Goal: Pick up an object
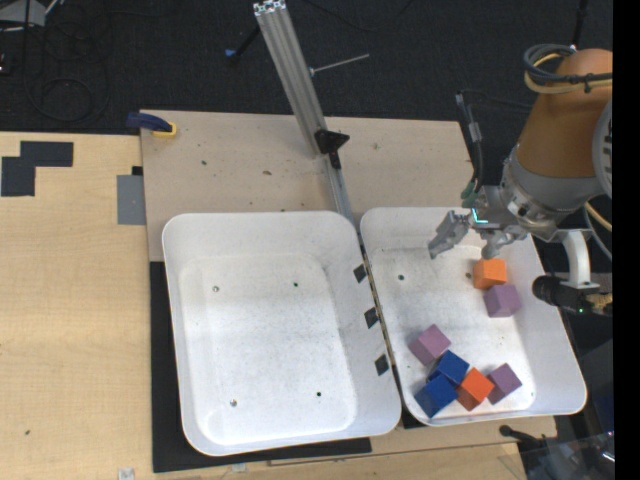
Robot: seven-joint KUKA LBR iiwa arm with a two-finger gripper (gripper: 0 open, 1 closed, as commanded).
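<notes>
With its fingers spread and holding nothing, the pincer (470, 240) is hovering in the right bin (400, 230) just beside an orange block (490, 273), and closing off-centre risks nudging it into the purple block (501, 300).

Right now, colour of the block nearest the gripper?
Orange block, beside the gripper, in the camera view.

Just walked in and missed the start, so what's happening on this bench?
A grey arm reaches in from the right over the right bin, apparently trying to pick up a block. Its claw is above the bin's upper part, just left of an orange block and a purple block. It holds nothing yet. Five more blocks sit clustered in the bin's near corner.
</notes>
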